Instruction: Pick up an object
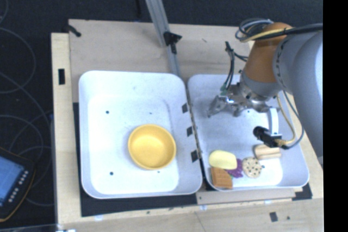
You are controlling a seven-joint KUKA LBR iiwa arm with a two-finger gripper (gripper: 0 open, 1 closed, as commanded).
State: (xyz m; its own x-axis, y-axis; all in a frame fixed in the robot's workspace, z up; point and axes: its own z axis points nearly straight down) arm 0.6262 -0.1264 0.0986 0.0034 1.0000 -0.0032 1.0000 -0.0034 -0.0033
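**Claw sits above the pile, nothing in it**

Nearest me, along the right bin's front wall, I see the cluster: brown block, yellow lump, purple bit, speckled cookie, tan cylinder lying left-right. Farther back, my gripper hangs over bare floor, fingers slightly spread, holding nothing (as far as I can tell). The lump lies toward the near edge from it, so I'd come forward and down. The yellow bowl is in the left bin.
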